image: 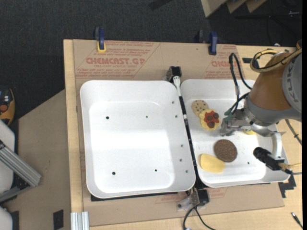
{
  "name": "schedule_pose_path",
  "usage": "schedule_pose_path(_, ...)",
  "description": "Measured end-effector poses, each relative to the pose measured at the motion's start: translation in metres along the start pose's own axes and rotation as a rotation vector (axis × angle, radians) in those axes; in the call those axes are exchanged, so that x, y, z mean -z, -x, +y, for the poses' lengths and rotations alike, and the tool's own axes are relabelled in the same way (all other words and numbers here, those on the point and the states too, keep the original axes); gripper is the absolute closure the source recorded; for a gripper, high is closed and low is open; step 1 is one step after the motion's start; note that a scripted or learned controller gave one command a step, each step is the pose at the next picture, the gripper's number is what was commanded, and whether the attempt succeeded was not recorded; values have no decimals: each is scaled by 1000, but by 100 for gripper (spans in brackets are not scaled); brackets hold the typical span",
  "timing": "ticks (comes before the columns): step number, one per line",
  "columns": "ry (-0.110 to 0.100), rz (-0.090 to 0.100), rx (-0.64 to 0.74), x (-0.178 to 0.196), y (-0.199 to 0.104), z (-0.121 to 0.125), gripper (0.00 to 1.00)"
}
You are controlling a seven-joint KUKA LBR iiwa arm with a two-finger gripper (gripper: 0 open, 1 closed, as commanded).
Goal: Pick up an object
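The wide white plastic bin [132,138] lies on my left. In the right white bin [240,174] sit a tan chip cookie [199,106], a red-topped pastry [209,119], a pale yellow lump [211,163] and a round brown cookie [225,150] — my claw [229,127] hovers just above that one.

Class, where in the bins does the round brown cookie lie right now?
The round brown cookie lies in the right bin, near its front, just behind the pale yellow piece and just in front of the hand.
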State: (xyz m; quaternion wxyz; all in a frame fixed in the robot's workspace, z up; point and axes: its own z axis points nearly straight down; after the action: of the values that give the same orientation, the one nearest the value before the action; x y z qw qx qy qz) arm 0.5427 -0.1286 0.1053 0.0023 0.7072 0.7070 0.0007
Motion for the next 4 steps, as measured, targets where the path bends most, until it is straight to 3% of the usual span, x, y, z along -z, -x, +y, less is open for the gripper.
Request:
schedule_pose_path(1, -1, 0, 0, -1, 0, 0, 0)
schedule_pose_path(2, 1, 2, 5, -21, -16, 83, 0)
schedule_pose_path(3, -37, 4, 7, -23, -32, 113, 0)
schedule_pose_path(4, -46, 3, 3, -24, -34, 115, 0)
